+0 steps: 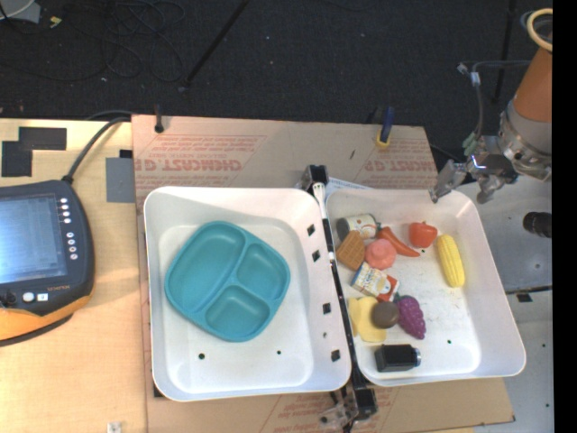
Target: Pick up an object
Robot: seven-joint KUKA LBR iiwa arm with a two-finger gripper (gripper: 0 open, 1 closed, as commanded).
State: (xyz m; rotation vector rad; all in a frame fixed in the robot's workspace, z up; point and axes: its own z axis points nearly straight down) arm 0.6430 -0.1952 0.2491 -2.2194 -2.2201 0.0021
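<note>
While the gripper (471,177) hung spread and holding nothing over the right bin's (491,332) far right corner, the corn (450,260) lay near that bin's right edge, beside a tomato (422,234).

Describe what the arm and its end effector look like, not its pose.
The arm enters at the upper right: an orange band above a grey, ringed wrist section. A thin dark cable runs down beside it. Below hangs the end effector, a compact metallic grey assembly with slim dark fingers, above the far right corner of the right bin. No markings are legible.
</note>
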